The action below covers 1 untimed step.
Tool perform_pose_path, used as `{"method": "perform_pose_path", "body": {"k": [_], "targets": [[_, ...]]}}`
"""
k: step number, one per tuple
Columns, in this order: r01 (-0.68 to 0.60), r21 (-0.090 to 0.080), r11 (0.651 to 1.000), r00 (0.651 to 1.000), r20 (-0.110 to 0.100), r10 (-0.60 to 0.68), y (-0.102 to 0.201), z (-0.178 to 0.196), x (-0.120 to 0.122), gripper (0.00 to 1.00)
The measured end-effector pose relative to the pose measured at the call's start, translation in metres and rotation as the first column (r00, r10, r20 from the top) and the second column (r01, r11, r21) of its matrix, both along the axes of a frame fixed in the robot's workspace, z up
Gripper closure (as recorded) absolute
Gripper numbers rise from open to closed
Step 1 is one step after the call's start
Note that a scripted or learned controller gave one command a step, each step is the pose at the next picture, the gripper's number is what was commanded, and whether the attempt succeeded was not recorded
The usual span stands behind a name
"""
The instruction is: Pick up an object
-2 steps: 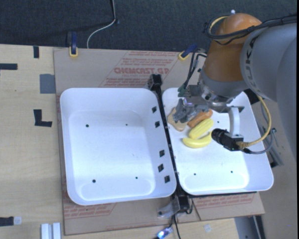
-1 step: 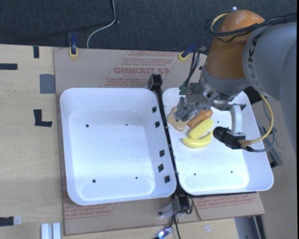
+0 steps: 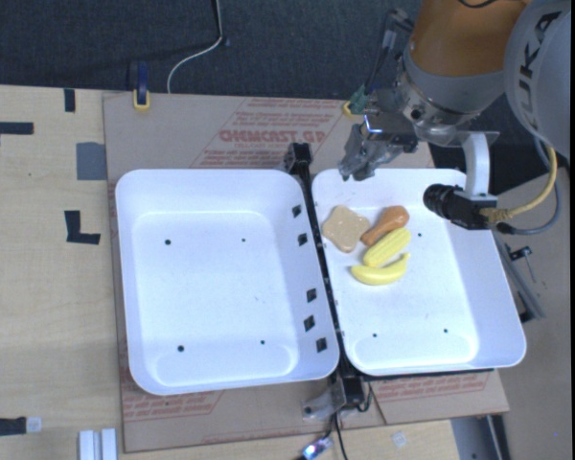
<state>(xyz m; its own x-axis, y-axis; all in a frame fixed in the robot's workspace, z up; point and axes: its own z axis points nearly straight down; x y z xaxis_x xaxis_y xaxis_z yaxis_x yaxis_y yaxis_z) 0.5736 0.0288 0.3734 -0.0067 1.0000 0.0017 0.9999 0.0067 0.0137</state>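
In the right bin (image 3: 460, 343) lie a tan slice of bread (image 3: 344, 228), an orange carrot-like piece (image 3: 387, 222), a yellow corn cob (image 3: 386, 246) and a yellow banana (image 3: 379, 274), all clustered near the bin's upper left. My gripper (image 3: 359, 166) hangs above the bin's far left corner, just beyond the bread, apart from all the objects. Nothing shows between its dark fingers.
The left bin (image 3: 211, 362) sits beside the right one, joined by a black-clipped divider (image 3: 311, 257). A black cylinder (image 3: 450, 204) on the arm juts over the right bin's far edge. Cardboard lies beneath both bins; a white cable (image 3: 196, 51) trails at the back.
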Motion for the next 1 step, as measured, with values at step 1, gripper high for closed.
{"method": "perform_pose_path", "body": {"k": [1], "targets": [[0.007, -0.003, 1.000, 1.000, -0.022, -0.007, -0.0032, -0.0430, -0.0672, 1.00]]}}
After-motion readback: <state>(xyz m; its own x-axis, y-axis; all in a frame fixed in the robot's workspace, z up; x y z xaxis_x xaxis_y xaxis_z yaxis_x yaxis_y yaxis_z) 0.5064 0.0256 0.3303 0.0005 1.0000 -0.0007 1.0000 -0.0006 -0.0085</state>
